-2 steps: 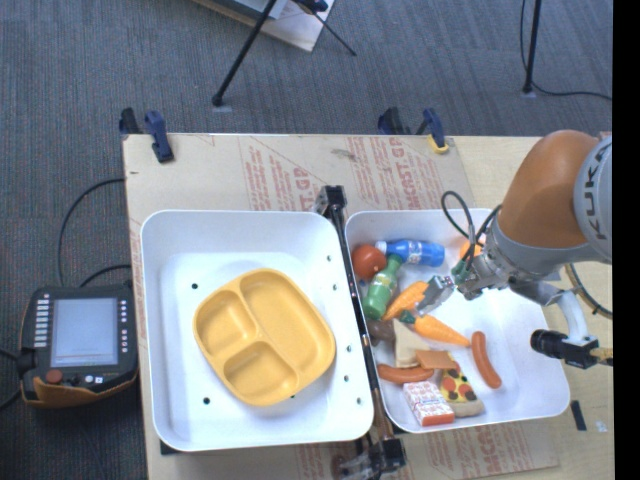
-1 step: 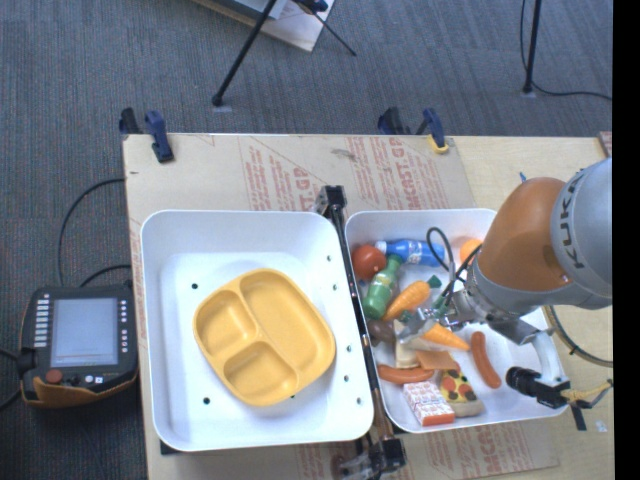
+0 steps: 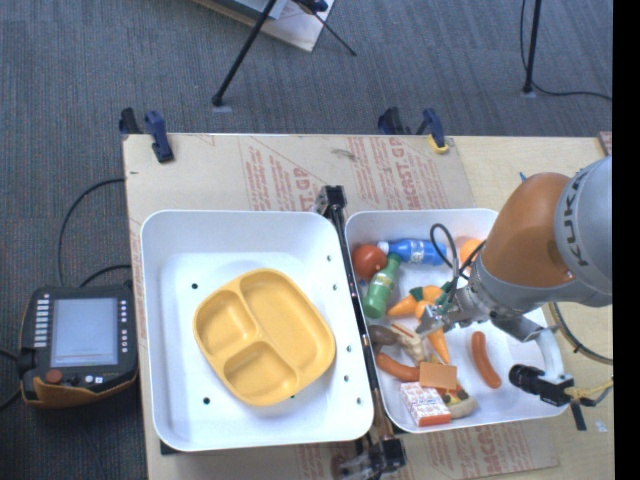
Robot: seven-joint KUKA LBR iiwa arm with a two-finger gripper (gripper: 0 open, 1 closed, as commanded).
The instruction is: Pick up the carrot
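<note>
The arm's [image 3: 560, 243] grey housing carries the lettering "KUKA", read sideways along its upper right portion, just above the orange band. The cardboard bench top [image 3: 270, 163] bears repeated red printed lettering, mirrored and slanted; the words cannot be read with certainty.

Landmark: the right bin [image 3: 470, 218].

Contents of the right bin:
- A red tomato [image 3: 367, 260] at the upper left corner region.
- A blue bottle with a white label [image 3: 413, 251] lying beside the tomato, toward the bin's far wall; the label text is too small to read.
- A green bottle [image 3: 380, 290] tilted just below the tomato.
- The carrot [image 3: 438, 344], orange, near the bin's middle, directly under the gripper.
- Another orange piece with a green top [image 3: 418, 301] just above it.
- Two sausages: one [image 3: 396, 368] at the lower left, one [image 3: 485, 359] toward the right side.
- An orange-brown flat square [image 3: 437, 375] and a red-and-white carton [image 3: 425, 404] near the front wall; the carton print is illegible.

The left bin [image 3: 160, 268], touching the right bin's left wall, holds a yellow three-compartment plate [image 3: 263, 336].

The gripper [image 3: 437, 320] sits low over the middle of the right bin, touching or just above the carrot's upper end. Whether its fingers are spread or pressed together cannot be told from here.

A teach pendant [image 3: 78, 346] lies on the carpet well left of the bins.
</note>
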